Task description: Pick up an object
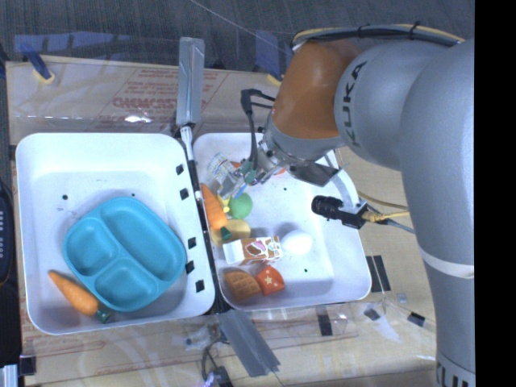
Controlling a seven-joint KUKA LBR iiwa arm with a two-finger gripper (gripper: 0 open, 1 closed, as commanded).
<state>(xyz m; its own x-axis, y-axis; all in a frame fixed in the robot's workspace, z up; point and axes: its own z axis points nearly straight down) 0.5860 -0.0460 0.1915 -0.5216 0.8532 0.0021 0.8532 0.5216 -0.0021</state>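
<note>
My gripper [235,180] hangs low in the upper left part of the right bin [347,276], under the orange band of the arm. Just below it lie a green ball [241,206] and an orange carrot [214,208] along the bin's left wall. Further toward the front are a yellow piece [236,228], a small white and brown carton [254,250], a white egg [297,243], a brown bread roll [240,285] and a red tomato [272,279]. I see nothing lifted off the bin floor.
The left bin [40,168] holds a blue divided plate [125,252] and a second carrot [72,290] at its front left. A grey divider bar [190,83] runs between the bins. The arm's big grey links cover the right side of the bench.
</note>
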